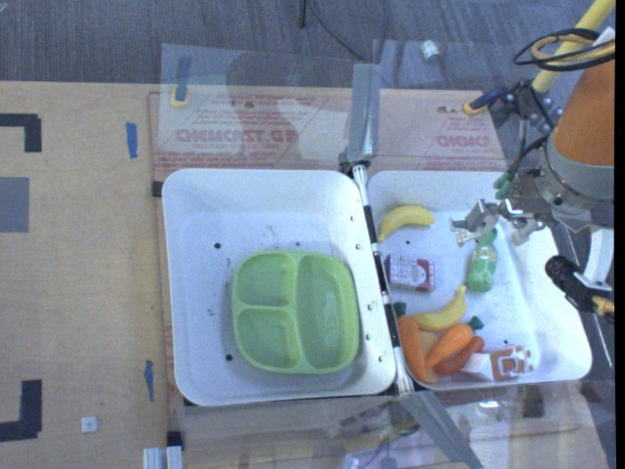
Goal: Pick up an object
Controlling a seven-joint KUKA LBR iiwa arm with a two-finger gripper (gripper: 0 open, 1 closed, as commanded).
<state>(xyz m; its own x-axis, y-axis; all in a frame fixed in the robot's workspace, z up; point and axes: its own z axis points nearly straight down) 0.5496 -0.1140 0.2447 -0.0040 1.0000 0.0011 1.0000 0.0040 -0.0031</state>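
Green bottle (480, 268) stands upright — long axis vertical — beneath hand (485, 225)

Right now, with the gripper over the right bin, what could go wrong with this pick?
The gripper hangs just above the small green bottle; the upright bottle could tip or slip away. The yellow banana and red packet lie close by, so a drifting descent could nudge them. The bin wall is near the arm.
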